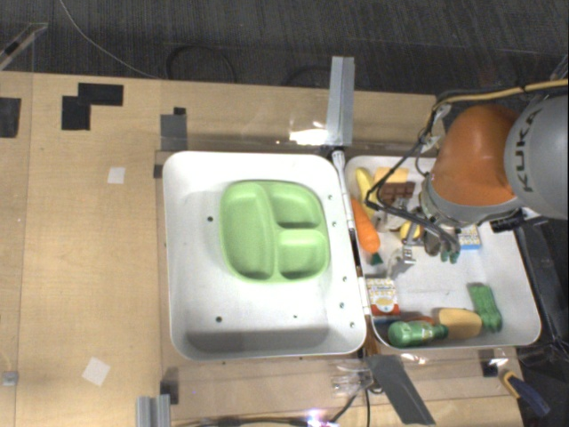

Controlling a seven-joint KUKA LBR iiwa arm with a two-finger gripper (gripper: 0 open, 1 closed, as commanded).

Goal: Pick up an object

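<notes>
Just below the gripper (425, 238), in the right bin (511, 278), lies a toy carrot (365, 229) off to its left, touching the bin's wall. I cannot tell if the gripper is open or closed, because the arm hides it. The carrot looks light, hard and a bit slippery, so grabbing its fat middle seems best.

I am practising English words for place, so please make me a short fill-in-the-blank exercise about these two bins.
1. The green divided plate lies in the ____ bin.
2. The carrot lies by the ____ wall of the right bin.
3. The green bottle lies at that bin's near wall, and its colour is ____.

Missing words: left; left; green
</notes>
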